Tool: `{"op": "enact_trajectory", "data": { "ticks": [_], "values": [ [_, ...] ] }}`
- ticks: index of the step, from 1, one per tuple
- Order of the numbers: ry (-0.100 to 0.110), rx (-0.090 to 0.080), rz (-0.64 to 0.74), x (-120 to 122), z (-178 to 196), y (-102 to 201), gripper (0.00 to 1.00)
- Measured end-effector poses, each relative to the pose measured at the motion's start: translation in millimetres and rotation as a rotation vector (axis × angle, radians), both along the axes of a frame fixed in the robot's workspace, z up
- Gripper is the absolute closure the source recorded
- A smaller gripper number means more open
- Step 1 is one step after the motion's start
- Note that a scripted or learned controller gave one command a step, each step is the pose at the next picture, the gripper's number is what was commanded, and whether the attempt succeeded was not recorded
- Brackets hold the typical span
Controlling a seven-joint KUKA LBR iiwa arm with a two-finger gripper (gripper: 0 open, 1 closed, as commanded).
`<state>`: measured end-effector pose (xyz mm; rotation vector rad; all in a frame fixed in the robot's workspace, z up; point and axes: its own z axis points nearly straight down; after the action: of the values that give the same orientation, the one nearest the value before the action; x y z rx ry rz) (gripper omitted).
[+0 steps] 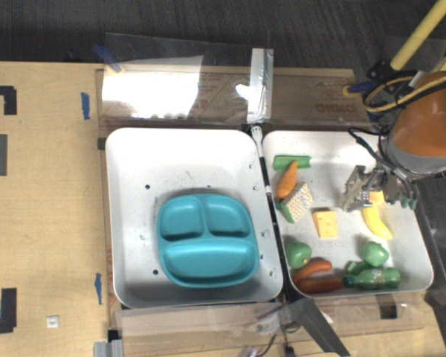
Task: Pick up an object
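The right bin (412,199) holds several toy foods. Among them are a yellow banana (377,223), a yellow cheese block (326,224), an orange carrot (287,179), a tan cracker (299,201) and a green bar (292,161). My gripper (360,192) hangs low over the right part of this bin. It sits just above and left of the banana and to the right of the cracker. Nothing visibly sits in its grasp. The arm's orange band (425,129) lies at the right edge.
Along the right bin's front lie a green pepper (298,254), a red sausage (313,268), a green lump (375,253) and a green cucumber (372,277). The left bin (134,162) holds a teal divided tray (207,238). Cables and a yellow pole (427,24) stand at back right.
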<state>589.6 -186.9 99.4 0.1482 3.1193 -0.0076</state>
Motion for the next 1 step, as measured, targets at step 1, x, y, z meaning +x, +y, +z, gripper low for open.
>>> {"op": "enact_trajectory", "data": {
  "ticks": [1],
  "values": [
    [0.002, 0.001, 0.000, -0.4, -1.0, 0.4, 0.00]
  ]
}}
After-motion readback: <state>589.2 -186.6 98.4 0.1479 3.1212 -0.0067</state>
